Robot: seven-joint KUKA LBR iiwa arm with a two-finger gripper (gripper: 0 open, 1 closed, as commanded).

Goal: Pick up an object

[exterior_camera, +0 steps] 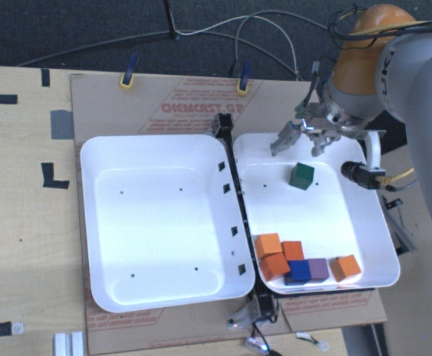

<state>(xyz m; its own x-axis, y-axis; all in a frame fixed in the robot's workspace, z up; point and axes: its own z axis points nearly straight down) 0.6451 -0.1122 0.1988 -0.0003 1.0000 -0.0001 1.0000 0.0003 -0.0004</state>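
A green block (301,176) lies in the far part of the right bin (364,221). My gripper (302,144) hovers just above and behind it, open, with its two grey fingers (284,141) spread apart and nothing between them. At the near end of the same bin sits a cluster of blocks: two orange ones (272,254), a red one (293,250), a blue one (298,271), a purple one (318,269) and another orange one (344,267).
The left bin (156,221) sits beside the right one, with a black divider strip (234,199) between them. The arm's orange band (364,50) and grey body rise at the upper right. Cables run over the cardboard at the back.
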